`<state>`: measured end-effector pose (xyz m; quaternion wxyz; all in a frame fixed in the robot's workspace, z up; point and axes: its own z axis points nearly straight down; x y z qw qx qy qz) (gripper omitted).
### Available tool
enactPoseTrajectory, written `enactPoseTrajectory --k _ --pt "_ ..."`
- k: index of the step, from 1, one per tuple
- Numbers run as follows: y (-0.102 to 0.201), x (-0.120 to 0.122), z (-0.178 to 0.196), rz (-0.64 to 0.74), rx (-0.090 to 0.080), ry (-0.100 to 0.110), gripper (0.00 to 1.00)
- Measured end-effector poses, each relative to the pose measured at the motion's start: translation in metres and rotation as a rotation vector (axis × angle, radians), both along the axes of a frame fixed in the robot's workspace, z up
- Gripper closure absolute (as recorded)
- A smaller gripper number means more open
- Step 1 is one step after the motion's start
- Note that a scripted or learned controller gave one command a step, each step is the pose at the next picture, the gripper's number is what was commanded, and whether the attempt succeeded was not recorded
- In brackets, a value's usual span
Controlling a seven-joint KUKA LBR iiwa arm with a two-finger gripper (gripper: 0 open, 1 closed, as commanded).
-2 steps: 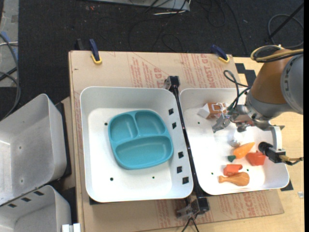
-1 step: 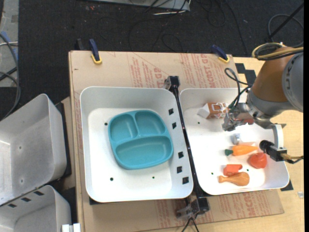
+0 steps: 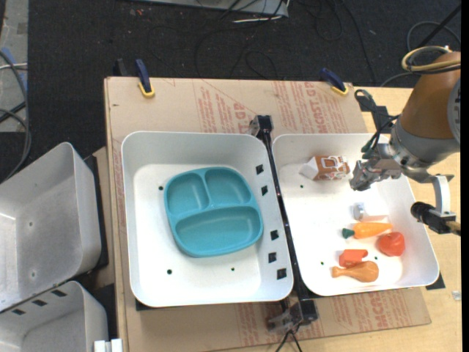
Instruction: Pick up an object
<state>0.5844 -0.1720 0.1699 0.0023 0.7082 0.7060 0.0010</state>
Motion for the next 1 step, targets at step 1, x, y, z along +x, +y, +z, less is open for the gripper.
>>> enactPoseTrajectory --k 1 --pt "-0.0002 0.0014 0.0515 0.006 0.0 -0.001 1.0"
